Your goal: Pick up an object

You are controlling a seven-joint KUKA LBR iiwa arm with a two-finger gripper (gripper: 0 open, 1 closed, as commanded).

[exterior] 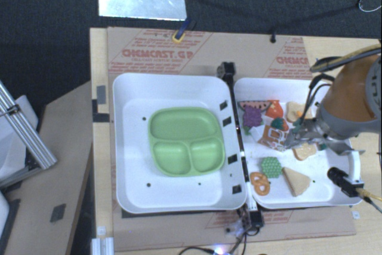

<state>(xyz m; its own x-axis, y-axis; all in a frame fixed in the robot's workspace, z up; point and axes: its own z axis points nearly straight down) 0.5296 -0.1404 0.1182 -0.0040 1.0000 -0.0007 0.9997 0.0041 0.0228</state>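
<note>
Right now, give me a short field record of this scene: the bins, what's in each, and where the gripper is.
left bin: holds a green divided plate
right bin: holds small toy foods
items in right bin: purple grapes, pretzel, green round piece, tan wedge
gripper: low over the right bin, among the toys
grasp: cannot tell from this view
arm: reaches in from the right

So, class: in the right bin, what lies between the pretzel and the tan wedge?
In the camera view, the green bumpy round piece sits between the pretzel and the tan wedge, slightly above the line joining them.
</note>
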